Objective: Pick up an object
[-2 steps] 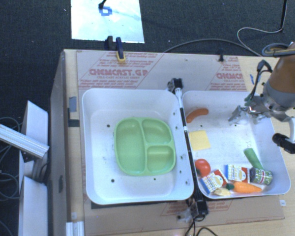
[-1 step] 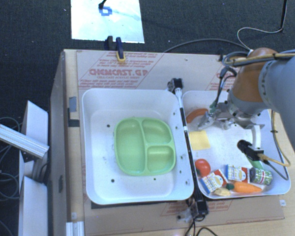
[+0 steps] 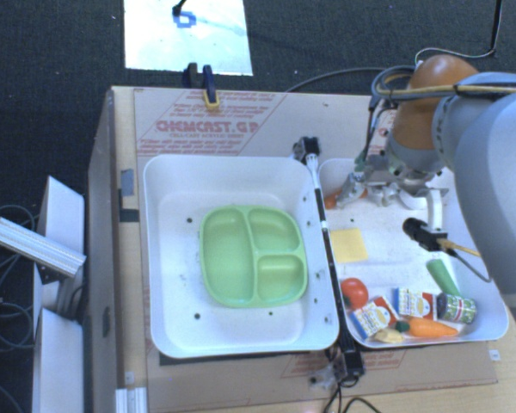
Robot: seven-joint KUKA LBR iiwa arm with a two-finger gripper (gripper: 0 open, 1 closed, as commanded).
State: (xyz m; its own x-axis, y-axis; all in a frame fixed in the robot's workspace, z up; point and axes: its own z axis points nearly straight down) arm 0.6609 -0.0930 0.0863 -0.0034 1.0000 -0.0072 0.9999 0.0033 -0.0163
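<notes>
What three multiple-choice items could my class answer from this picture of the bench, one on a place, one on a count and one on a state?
1. Where does the green plate lie?
A. In the left bin
B. In the right bin
C. On the floor

2. How many sections does the green plate have?
A. One
B. Three
C. Five

3. How does the yellow square lie?
A. Standing on edge
B. Rolled up
C. Flat on the bin floor

Answers:
1. A, as the plate sits alone in the left bin.
2. B, as ridges split it into one long section and two smaller ones.
3. C, as its whole face shows from above, near the tomato and carrot.
</notes>
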